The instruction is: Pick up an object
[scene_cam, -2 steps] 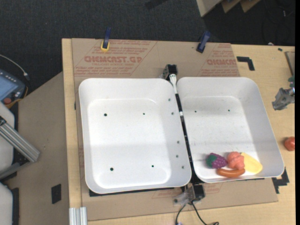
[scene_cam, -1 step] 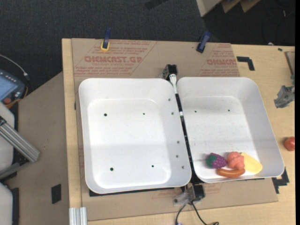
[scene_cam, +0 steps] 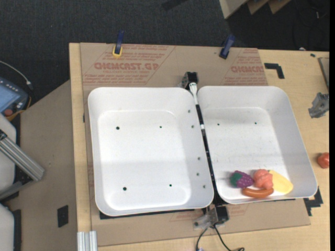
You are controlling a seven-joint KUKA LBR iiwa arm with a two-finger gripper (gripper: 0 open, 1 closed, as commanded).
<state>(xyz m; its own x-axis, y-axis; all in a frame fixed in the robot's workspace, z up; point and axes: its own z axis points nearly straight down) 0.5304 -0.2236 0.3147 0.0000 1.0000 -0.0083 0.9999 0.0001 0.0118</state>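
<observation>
Two white bins sit side by side: the right bin (scene_cam: 293, 135) holds four toys bunched in its near corner, one purple grape cluster (scene_cam: 242, 179), one red-orange piece (scene_cam: 263, 178), one yellow piece (scene_cam: 282, 184) and one orange sausage shape (scene_cam: 257, 192), with the left bin (scene_cam: 97, 140) touching its left rim. Whether the claw is released or clenched cannot be told. Under the right bin lies a printed cardboard sheet (scene_cam: 157, 61), pinned beyond it by two blue clamps (scene_cam: 119, 43), on a pale bench (scene_cam: 314, 229) over dark carpet (scene_cam: 78, 9).
</observation>
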